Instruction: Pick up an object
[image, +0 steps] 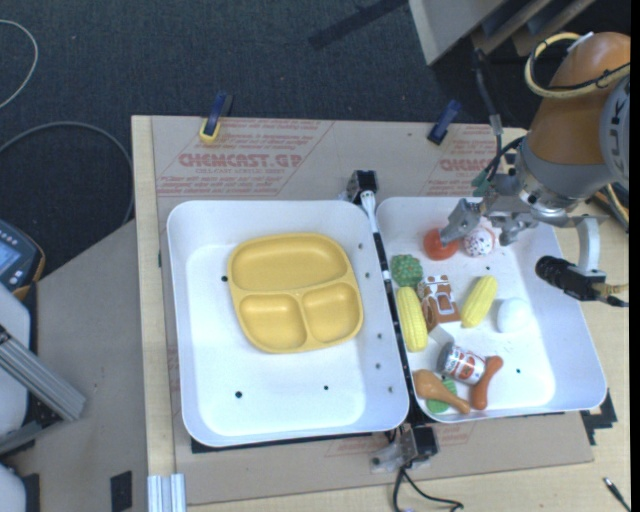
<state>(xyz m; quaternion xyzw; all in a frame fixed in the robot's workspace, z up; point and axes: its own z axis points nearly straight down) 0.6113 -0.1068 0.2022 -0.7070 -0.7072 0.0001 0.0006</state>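
— Where was the hand (484, 224)?
— Low over the right bin's (570, 355) far end, fingers spread, nothing between them.
— And the nearest object?
— A small white speckled ball (480, 242) lay right under the fingertips, with a red piece (437, 244) just to its left.

You see a yellow divided plate (295, 292) in the white left bin (200, 380), two yellow corn cobs (410, 317), green broccoli (405, 268) and a white egg (513, 315).
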